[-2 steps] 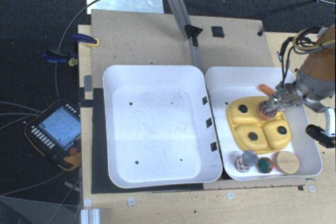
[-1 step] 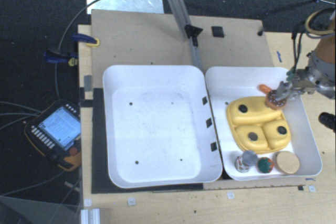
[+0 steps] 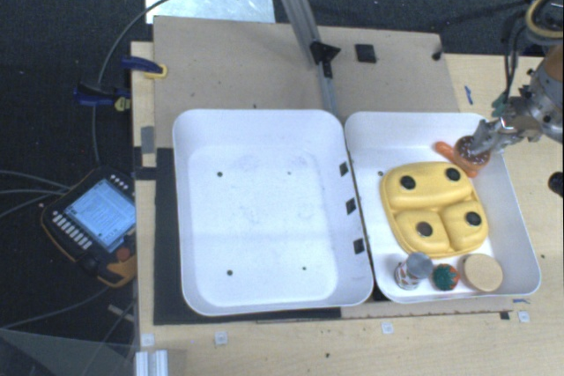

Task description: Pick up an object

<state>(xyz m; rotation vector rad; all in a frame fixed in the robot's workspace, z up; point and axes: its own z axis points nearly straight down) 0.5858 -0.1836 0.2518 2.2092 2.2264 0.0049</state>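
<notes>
**Hand over orange piece, right bin far edge**

My hand (image 3: 480, 147) sits at the right bin's (image 3: 529, 264) far-right corner, directly on top of the orange object (image 3: 448, 151). Its long axis runs along the far wall, sticking out toward the left bin (image 3: 189, 189). Can't tell how open I am, or whether I've got it. Yellow block (image 3: 434, 205) lies just nearer the front.

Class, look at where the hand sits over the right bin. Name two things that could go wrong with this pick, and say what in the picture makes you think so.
1. The hand is down on an orange object close to the right bin far wall, so a finger may catch the rim.
2. The yellow tray lies just beside the orange object, so a misaligned grasp could nudge it.
</notes>
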